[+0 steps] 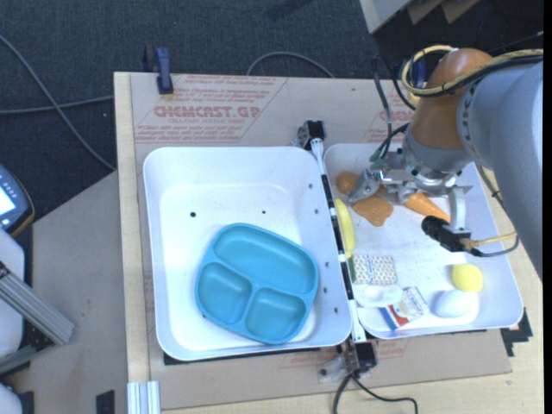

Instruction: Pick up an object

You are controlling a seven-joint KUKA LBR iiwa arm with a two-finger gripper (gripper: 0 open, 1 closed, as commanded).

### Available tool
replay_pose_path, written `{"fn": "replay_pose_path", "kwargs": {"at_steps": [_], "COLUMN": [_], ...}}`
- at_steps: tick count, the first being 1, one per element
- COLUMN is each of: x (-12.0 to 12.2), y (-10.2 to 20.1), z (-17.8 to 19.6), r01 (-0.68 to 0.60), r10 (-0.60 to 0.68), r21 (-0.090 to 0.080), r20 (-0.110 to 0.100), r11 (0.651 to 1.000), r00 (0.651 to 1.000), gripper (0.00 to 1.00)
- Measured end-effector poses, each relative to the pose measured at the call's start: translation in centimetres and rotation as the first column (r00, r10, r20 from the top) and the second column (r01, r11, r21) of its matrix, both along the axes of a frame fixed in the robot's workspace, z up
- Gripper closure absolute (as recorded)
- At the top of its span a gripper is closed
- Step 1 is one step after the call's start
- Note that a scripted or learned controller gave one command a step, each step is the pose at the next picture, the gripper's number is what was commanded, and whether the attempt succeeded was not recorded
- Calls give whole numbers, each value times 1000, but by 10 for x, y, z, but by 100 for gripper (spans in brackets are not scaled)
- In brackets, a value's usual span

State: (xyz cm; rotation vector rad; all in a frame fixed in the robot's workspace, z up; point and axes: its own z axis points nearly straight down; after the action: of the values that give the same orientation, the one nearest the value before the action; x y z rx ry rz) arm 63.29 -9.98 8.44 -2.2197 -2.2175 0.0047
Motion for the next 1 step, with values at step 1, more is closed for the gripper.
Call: {"fn": "replay_pose_path", "kwargs": {"at_steps": [1], "x": [1], "y": [0], "z": [11], "r01": [-2], "r10": [2], "r21": [-1], "r20": [4], "r11": [1000], "r00": [1000], "gripper": [100]}}
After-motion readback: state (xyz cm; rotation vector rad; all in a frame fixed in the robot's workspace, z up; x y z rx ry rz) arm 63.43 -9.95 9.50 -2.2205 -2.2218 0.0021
